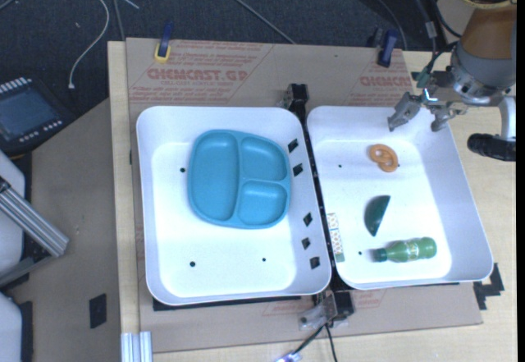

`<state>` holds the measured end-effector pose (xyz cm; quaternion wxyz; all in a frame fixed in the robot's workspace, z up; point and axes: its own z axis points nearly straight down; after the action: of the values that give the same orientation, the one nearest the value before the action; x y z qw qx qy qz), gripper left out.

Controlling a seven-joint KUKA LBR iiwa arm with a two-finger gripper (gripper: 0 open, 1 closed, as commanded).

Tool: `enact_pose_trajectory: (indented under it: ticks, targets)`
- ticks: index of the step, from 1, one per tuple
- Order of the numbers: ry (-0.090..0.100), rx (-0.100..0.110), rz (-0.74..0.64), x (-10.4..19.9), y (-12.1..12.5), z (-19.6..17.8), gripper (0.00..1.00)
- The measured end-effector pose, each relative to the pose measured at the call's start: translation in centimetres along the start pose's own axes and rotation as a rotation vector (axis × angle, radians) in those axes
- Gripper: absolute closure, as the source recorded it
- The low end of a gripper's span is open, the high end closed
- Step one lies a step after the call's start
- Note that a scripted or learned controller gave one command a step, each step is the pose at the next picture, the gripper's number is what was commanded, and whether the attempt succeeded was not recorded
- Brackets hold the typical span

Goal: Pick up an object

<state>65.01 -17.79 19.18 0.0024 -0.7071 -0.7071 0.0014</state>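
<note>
Objects for picking lie in the right bin, three of them. You see a small orange ring-shaped piece near the far part of the floor, rounded and curled, looking soft or rubbery. Nearer to you lies a dark green piece, smooth and leaf-shaped, its long axis running from far-right to near-left with the narrow tip toward the near side. Just beyond it toward the near rim lies a green bottle, glossy and translucent, on its side; its long axis goes left to right, the pale cap end pointing left. All three are apart from each other, with bare white floor between them.

Your gripper hangs over the far right corner of this bin, its two fingers spread wide and nothing between them. It is well apart from the bottle and nearer to the orange ring.

In the left bin rests a blue divided plate, matte plastic with three compartments and rounded corners, with open floor on all sides of it.
</note>
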Motion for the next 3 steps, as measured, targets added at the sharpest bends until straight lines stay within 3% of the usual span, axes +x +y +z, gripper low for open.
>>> enact_pose_trajectory:
  ticks: [2, 3]
  targets:
    - [0.000, 0.000, -0.001, 0.4, -0.4, 11.0, 0.00]
    - [-0.001, -0.007, -0.001, 0.4, -0.2, 9.4, 1.00]
